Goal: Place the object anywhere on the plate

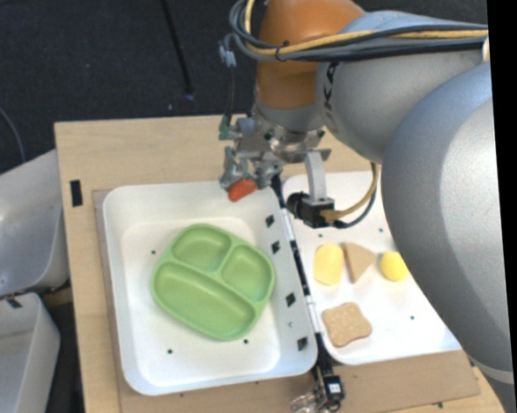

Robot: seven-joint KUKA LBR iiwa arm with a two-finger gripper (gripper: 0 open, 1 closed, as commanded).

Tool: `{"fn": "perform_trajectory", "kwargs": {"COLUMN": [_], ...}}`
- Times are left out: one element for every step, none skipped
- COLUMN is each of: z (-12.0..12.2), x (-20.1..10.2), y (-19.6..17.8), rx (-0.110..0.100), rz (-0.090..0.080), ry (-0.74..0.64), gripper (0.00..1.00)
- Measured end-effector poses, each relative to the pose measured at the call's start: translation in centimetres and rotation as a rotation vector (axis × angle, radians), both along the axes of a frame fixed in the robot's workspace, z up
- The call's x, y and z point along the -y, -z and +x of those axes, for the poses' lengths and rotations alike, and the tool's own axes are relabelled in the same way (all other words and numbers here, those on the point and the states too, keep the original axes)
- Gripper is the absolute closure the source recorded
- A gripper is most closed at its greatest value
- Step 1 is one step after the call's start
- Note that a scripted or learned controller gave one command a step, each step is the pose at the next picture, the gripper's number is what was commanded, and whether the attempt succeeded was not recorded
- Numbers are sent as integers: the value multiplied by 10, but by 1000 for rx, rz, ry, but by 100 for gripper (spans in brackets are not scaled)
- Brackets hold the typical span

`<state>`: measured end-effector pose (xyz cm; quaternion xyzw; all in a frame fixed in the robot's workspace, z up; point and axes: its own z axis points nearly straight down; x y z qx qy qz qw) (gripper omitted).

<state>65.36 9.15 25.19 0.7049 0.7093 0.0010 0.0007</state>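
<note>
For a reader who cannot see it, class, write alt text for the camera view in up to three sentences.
A grey arm's gripper hangs over the far edge of the left bin, with a small red object at its tip, beyond a green plate with three compartments. The right bin holds two yellow pieces, a tan wedge and a toast-like slice.

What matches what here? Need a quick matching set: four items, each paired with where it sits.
Items:
1. green plate
2. slice of toast
3. orange-red object
4. hand

Places:
A. near end of the right bin
B. at the hand's tip, above the far edge of the left bin
C. middle of the left bin
D. over the far edge of the left bin, near the divider

Pairs: 1-C, 2-A, 3-B, 4-D
</note>
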Motion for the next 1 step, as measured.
{"fn": "perform_trajectory", "kwargs": {"z": [0], "x": [3], "y": [0], "rx": [-1], "rz": [0], "ry": [4], "gripper": [0]}}
